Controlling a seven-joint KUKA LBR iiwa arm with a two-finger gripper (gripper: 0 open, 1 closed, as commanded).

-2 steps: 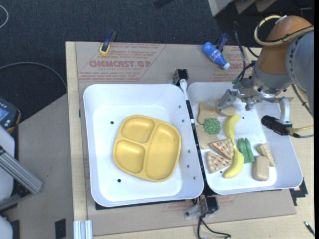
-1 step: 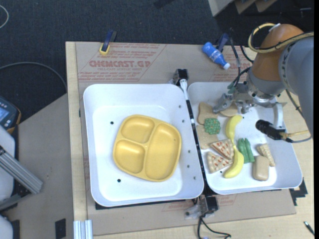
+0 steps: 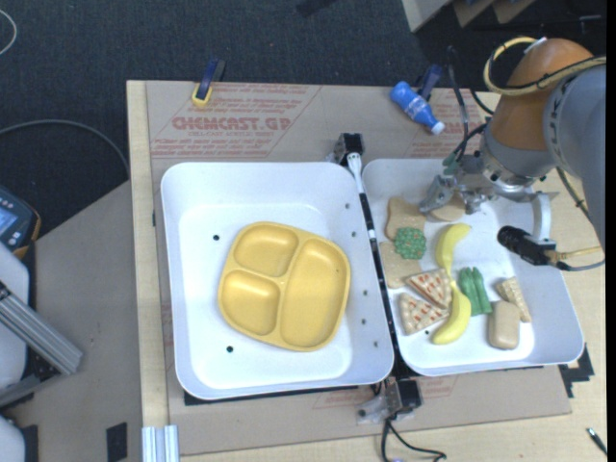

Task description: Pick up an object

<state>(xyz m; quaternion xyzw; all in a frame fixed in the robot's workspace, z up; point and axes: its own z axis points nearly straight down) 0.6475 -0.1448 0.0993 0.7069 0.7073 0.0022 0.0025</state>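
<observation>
Starting at the near edge of the bench, the right bin (image 3: pixel 568 340) carries a cluster of toy food along its front. A tan bread-like piece (image 3: pixel 502 328) lies near the front right, with a small wedge (image 3: pixel 513 295) just behind it. A yellow banana (image 3: pixel 455 320) lies at a slant, touching two sandwich triangles (image 3: pixel 424 299) on its left and a green pod-shaped piece (image 3: pixel 474 290) on its right. Behind these, a second banana (image 3: pixel 449 243) stands nearly lengthwise, with a green broccoli-like piece (image 3: pixel 410 243) just beside it on the left and a tan biscuit shape (image 3: pixel 401 215) behind that, near the bin's left wall.

The left bin (image 3: pixel 183 219) holds a yellow divided plate (image 3: pixel 284 285), three compartments, lying flat near the centre.

Farther back in the right bin, the gripper (image 3: pixel 450 192) is low over the rear area, just behind the second banana and beside the biscuit shape. Fingers: cannot tell whether apart or together; nothing is seen between them. The grey arm (image 3: pixel 577 114) with its orange band (image 3: pixel 539 70) enters from the right.

Beyond the bins, on the board, a blue bottle (image 3: pixel 416 107) lies on its side, and a blue-and-yellow clamp (image 3: pixel 206 83) sits at the far left edge.
</observation>
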